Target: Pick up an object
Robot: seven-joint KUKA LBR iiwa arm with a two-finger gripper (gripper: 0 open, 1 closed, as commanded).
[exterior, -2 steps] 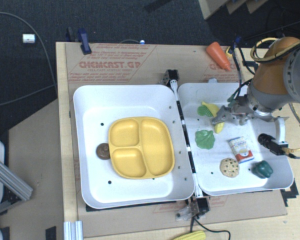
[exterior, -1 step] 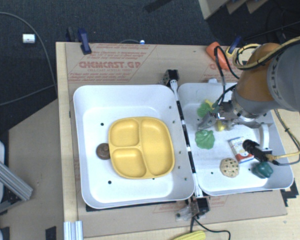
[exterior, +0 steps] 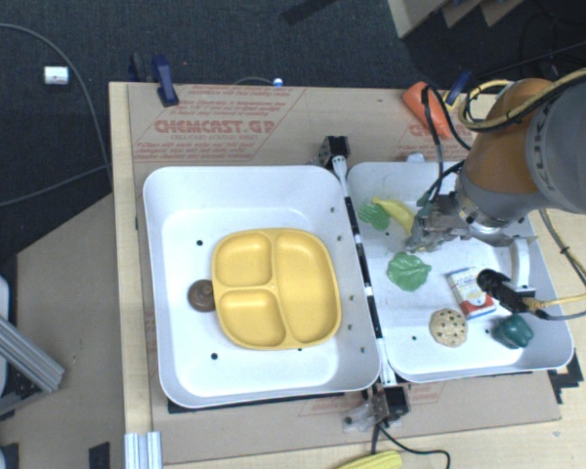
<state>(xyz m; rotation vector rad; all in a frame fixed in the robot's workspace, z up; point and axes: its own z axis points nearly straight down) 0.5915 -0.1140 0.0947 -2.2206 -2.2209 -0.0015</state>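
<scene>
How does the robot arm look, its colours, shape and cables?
The arm is thick, rounded and grey, with a wide orange band above the wrist. Yellow and black cables loop beside the band. It narrows to a small metal claw of grey and dark parts.

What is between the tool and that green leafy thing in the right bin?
Nothing visible. The tool hangs just above the green leaf in the right bin, with bare white floor between them. The banana lies beside it, up and to the left, not in the path.
</scene>
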